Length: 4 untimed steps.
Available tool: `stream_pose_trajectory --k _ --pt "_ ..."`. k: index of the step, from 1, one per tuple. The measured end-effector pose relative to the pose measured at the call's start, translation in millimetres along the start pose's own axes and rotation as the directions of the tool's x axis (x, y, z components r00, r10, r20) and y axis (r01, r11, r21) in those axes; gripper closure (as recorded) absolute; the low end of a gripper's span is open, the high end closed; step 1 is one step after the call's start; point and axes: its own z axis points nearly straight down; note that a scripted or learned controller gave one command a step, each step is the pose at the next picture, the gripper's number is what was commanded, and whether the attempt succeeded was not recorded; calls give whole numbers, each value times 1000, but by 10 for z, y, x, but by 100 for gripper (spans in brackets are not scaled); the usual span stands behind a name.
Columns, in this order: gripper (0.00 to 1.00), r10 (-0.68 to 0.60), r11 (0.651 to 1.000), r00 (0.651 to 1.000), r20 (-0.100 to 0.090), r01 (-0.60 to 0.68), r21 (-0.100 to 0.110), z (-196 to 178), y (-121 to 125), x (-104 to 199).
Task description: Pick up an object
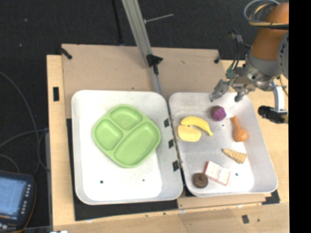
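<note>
Nearest us in the right bin (260, 178) lie a brown doughnut (199, 180) and a small box (217, 173), then a cone (235, 155), carrot (238, 129) and banana (197, 124), loosely spread for easy picking. Farther back, our gripper (226, 92) hangs spread wide, holding nothing, just above the purple ball (218, 113), likely its target.

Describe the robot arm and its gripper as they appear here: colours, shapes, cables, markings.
The arm is rounded, with a broad orange band above a grey wrist section. Thin dark cables run down its left side toward the wrist. The gripper is a grey metal assembly ending in two slim fingers with darker tips. No lettering or markings can be made out.
</note>
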Motion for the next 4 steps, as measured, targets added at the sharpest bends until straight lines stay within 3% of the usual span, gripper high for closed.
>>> stream_pose_trajectory --k 1,3,4 --pt "0 -1 1000 1000 1 1 1 -1 -1 -5" --pt "0 -1 1000 1000 0 1 4 907 -69 98" --pt "0 0 1000 1000 1 0 2 1114 -68 84"
